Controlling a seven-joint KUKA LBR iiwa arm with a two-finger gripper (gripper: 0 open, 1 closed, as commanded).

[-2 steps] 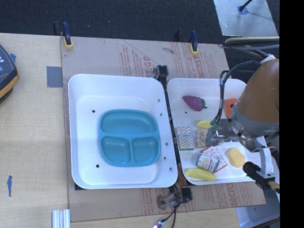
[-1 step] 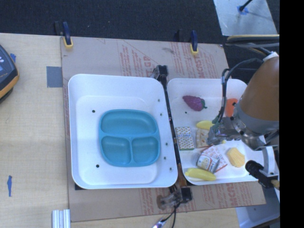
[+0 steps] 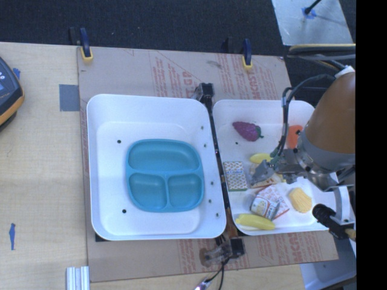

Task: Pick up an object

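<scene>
Hovering low over the right bin (image 3: 225, 110), the gripper (image 3: 263, 173) sits just beside the yellow piece (image 3: 260, 158) and patterned card (image 3: 235, 176), apparently pinching nothing, so you risk a crowded, glancing grab.

You've got two white bins here, left bin (image 3: 103, 162) and right bin (image 3: 242, 110), both smooth moulded plastic with a soft sheen. Your blue divided plate (image 3: 164, 174) looks like smooth plastic too, nearly matt. Under them, the cardboard sheet (image 3: 175, 71) is dull brown paperboard with red print, lying on a pale wood-look bench (image 3: 36, 186) with a matt finish. The yellow banana (image 3: 255, 222) and corn cob (image 3: 300, 200) read as glossy plastic; the purple eggplant (image 3: 247, 130) is duller. The small carton (image 3: 266, 205) looks like printed card. The arm's orange band (image 3: 335, 110) shines, smooth and glossy.
</scene>
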